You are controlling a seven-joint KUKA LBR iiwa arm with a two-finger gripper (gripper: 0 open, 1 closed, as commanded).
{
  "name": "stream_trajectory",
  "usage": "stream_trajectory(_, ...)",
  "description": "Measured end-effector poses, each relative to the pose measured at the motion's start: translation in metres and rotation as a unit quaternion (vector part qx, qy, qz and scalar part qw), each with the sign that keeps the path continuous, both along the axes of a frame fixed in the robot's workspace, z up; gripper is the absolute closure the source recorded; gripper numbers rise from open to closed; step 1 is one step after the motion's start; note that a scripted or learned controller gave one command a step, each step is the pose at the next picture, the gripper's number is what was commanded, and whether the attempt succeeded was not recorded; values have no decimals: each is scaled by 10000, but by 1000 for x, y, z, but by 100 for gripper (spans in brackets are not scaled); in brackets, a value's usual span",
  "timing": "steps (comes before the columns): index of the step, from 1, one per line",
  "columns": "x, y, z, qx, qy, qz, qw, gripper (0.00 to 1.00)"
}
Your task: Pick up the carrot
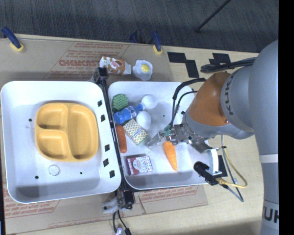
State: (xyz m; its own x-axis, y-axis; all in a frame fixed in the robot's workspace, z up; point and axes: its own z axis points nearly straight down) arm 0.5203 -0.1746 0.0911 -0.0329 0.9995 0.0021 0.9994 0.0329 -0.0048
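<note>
Presently the carrot (170,155) lies in the right bin (186,180), near its front edge, with the gripper (167,135) just above its top end; whether that gripper grasps anything cannot be told.

I can read red "CHEMCAST" print on the brown cardboard sheet (78,60) under the bins. The arm (250,102) shows part of "KUKA". Other print is too small for me.
</note>
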Motion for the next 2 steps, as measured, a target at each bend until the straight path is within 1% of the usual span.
stream_trajectory(1, 0, 0, 10, 1, 11, 27, 10000, 100)
stream_trajectory(2, 14, 45, 133, -12, -10, -988, 9951, 100)
